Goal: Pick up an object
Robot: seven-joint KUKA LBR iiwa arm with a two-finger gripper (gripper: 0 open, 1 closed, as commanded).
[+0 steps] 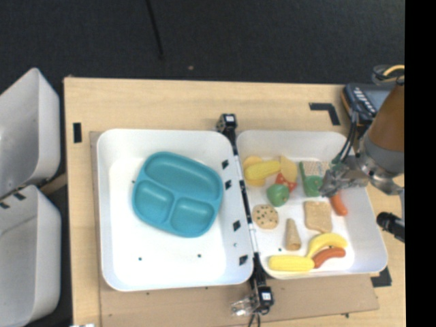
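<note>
The right bin (361,251) holds several toy foods. Among them are a yellow pepper (261,171), a green vegetable (278,195), a round cookie (265,216), a cone (292,235), a slice of toast (318,216), a banana (328,242), a red sausage (330,255) and a yellow corn cob (291,263). My gripper (333,182) hangs low over the bin's right part. It is between a green block (312,184) on its left and an orange carrot (338,205) just below it. Nothing is seen lifted.
The left bin (122,264) bears a blue divided plate (178,194). A divider with black clips (240,203) runs between the bins. White housings (24,135) stand at the far left. The arm's grey body (385,142) overhangs the right bin's far right side.
</note>
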